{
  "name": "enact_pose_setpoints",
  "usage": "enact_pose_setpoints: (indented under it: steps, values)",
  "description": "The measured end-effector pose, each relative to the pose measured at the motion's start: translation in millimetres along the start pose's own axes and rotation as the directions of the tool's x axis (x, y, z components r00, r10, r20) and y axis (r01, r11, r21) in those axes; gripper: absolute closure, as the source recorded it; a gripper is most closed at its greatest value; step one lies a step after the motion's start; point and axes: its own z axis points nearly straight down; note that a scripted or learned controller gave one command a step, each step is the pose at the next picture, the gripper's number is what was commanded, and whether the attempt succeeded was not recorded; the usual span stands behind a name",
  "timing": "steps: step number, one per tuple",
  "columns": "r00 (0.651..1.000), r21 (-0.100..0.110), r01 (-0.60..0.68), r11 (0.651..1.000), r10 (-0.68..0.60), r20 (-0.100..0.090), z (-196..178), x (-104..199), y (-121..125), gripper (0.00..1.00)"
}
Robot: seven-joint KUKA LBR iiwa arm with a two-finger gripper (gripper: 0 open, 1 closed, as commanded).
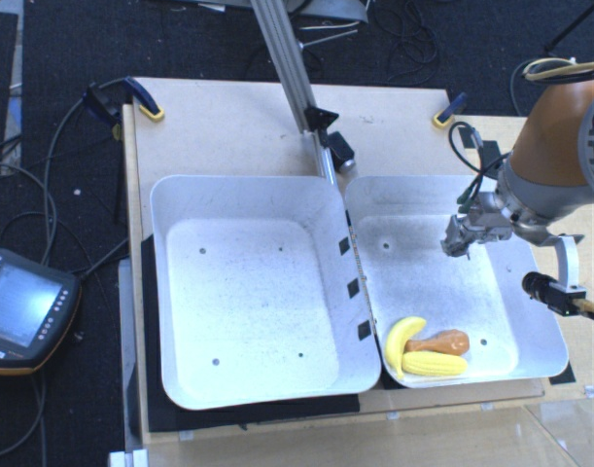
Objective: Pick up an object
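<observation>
overhead, two white bins side by side on a tan bench – left bin (pixel 248 300), right bin (pixel 501 290), rims touching down the middle. in from the right, the grey arm (pixel 554 163) with its orange band, wrist bent down over the right bin's upper half. at its end, the gripper (pixel 458 241), hanging above bare bin floor near the back wall; too small and dark to tell open from closed, nothing seen held in it.

well apart from it, down in the right bin's near-left corner, a small cluster: banana (pixel 403 337) curved along the left side, corn (pixel 435 364) lying flat at the front, and a brown drumstick (pixel 442 342) between and behind them – all three touching or nearly so. none of them near the gripper.

beyond the bins, a slanted metal rail (pixel 287 56) running down to the rims' junction. yellow clamps (pixel 149 111) at the bench's back corners. off to the left on the dark floor, a teach pendant (pixel 24 309) with its cables.
</observation>
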Motion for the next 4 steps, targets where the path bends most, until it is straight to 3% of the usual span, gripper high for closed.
enact_pose_setpoints:
  steps: [1, 4]
  values:
    - [1.0, 0.001, 0.0, 1.0, 0.0, 0.0, -53, 0, 1, 1.0]
    - [1.0, 0.005, 0.005, 1.0, -0.005, -0.002, -67, 155, -13, 1.0]
